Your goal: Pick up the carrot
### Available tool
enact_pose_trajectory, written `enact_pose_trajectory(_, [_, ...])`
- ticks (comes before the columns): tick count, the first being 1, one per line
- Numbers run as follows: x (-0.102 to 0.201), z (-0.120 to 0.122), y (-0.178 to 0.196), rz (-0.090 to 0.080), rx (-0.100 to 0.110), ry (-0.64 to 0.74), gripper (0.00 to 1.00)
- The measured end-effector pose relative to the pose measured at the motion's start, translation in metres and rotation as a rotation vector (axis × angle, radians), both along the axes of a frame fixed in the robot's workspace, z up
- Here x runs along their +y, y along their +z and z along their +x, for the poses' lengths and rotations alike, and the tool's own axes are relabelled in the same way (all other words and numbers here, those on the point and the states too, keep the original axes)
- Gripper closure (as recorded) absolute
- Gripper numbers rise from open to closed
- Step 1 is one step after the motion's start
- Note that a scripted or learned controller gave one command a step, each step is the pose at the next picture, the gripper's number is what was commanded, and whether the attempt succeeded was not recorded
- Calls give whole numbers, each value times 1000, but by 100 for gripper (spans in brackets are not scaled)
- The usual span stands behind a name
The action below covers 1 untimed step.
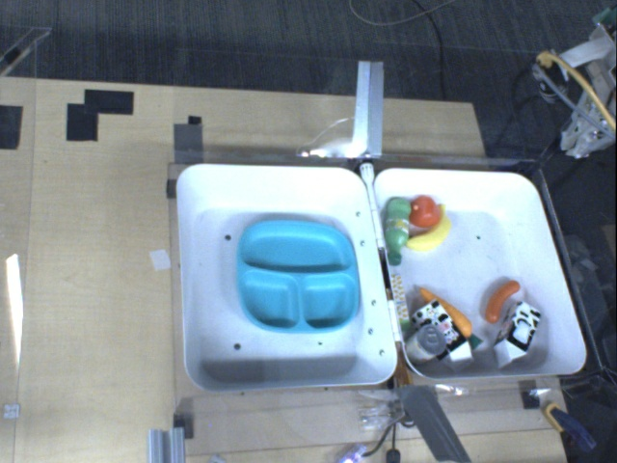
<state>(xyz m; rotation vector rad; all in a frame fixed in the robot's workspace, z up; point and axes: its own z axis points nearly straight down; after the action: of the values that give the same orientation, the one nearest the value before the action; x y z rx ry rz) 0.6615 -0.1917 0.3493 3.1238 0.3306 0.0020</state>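
Note:
The carrot (453,314), a slim orange piece, lies slantwise near the front left corner of the right bin (482,193). It rests against a black-and-white patterned toy (434,324). The arm's end with my gripper (585,128) hangs at the far right, above and outside the right bin's back right corner, far from the carrot.
A red-orange sausage-like piece (501,299) and a second black-and-white toy (521,328) lie at the right bin's front right. A tomato (422,211), a banana (430,238) and a green vegetable (395,226) sit at its back left. The left bin (207,258) holds a blue divided tray (294,273).

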Motion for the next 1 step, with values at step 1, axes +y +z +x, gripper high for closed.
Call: enact_pose_trajectory(1, [-13,-20,-68,2,5,197,100])
